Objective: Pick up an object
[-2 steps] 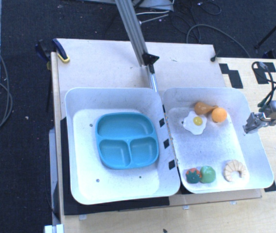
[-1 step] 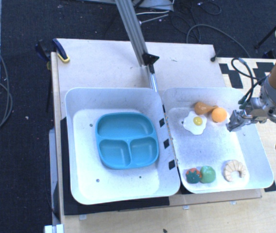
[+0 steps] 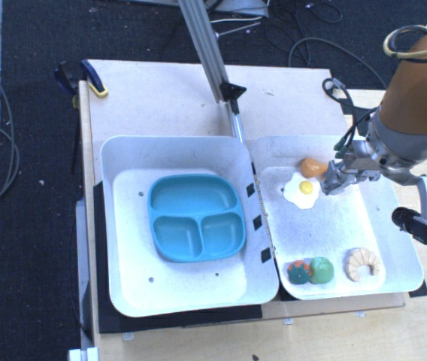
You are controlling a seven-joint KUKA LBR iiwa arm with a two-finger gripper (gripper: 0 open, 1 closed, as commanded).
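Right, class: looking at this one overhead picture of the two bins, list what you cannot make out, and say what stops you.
- Gripper: its tip is small and dark in the camera view, so open or shut is unclear.
- Orange ball: partly covered by the fried egg; contact with the gripper cannot be judged.
- Arm: cut off by the right edge.
- Green toy: too small to identify.

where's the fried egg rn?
The fried egg lies in the right bin, near its upper-left corner, just below the orange piece and immediately left of the gripper.
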